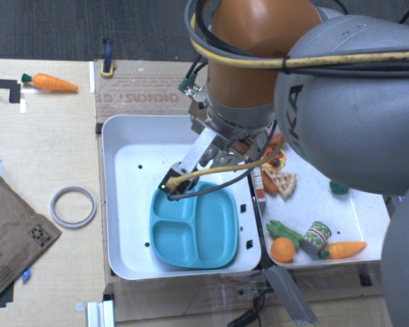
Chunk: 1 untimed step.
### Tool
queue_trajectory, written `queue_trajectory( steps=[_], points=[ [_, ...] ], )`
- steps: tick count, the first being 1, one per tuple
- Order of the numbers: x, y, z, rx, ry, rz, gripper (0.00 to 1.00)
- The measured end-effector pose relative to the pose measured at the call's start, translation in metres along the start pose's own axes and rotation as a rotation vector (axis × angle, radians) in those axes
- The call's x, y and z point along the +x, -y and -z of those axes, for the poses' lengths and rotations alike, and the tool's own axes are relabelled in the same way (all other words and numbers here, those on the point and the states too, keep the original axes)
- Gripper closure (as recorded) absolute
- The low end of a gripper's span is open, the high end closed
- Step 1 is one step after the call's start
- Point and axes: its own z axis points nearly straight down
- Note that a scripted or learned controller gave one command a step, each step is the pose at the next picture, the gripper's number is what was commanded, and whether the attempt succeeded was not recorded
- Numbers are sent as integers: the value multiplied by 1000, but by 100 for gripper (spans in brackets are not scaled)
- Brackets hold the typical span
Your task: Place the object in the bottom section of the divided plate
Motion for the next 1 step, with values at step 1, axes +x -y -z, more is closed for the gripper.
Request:
queue_trajectory(
  steps=[1],
  points=[
    [-40,-8,-90,3,-10,29,100]
  ],
)
